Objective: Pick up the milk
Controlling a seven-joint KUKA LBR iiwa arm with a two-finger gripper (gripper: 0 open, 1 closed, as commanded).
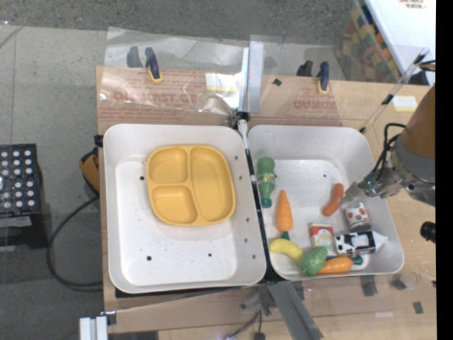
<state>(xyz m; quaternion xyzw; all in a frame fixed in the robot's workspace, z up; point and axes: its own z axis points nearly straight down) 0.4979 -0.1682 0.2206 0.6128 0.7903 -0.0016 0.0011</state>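
Note:
The milk [357,244] is a small white carton with black cow patches. It lies on its side in the front right corner of the right bin [311,144]. My gripper [369,187] hangs over that bin's right wall, above and a little behind the milk, with a gap between them. Nothing shows in its grasp. The grey arm with its orange band comes in from the right edge.
Around the milk lie a small red-and-white box [356,214], a red carton [322,234], a carrot [337,264], a green vegetable [312,261] and a banana [284,247]. Farther back are a sausage [333,199], another carrot [284,211] and a green bottle [265,181]. A yellow divided plate [190,184] lies in the left bin.

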